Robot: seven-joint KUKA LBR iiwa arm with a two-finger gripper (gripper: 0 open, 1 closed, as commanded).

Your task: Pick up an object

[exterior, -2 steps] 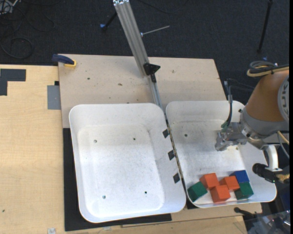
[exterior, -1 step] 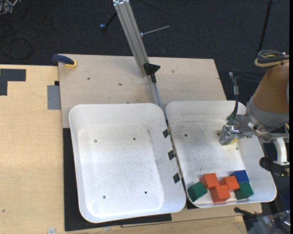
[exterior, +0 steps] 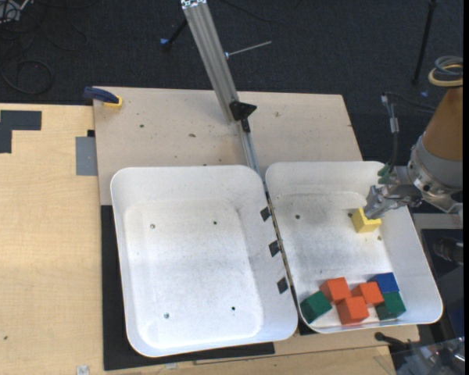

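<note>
Two shallow white bins were seen side by side on the counter [exterior: 172,127]. The left bin [exterior: 141,201] took the middle of the frame, and the right bin [exterior: 313,186] lay at the right. The arm [exterior: 445,143] came in from the right edge, and its gripper [exterior: 377,203] was placed over the upper right part of the right bin. A yellow block [exterior: 366,222] was found directly under the gripper, touching its lower end. Whether the fingers were released or clenched on the block could not be told. In the lower right corner of the same bin a cluster was gathered: three orange blocks [exterior: 352,309], two green blocks [exterior: 316,306] and one blue block [exterior: 386,282], close together.
</note>
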